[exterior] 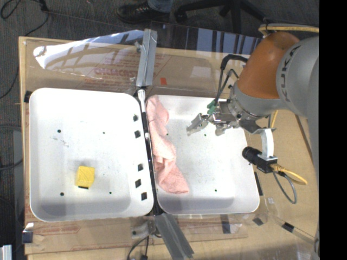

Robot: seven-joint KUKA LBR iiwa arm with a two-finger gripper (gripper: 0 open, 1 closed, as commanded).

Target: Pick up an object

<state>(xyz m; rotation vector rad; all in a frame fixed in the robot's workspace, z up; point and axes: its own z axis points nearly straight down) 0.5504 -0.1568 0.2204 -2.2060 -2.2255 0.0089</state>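
The pincer (207, 122) is seen over the right bin (238, 196), toward its far edge, fingers apart, nothing clamped. A pink cloth (162, 150) is draped along that bin's left wall; a yellow block (85, 176) is lying in the left bin (49, 112), near corner. The cloth is judged nearest: the pincer should be centred over a raised fold, lowered fully, then closed.

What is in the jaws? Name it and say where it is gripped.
Nothing: the gripper hangs over the right bin, apart from the pink cloth.
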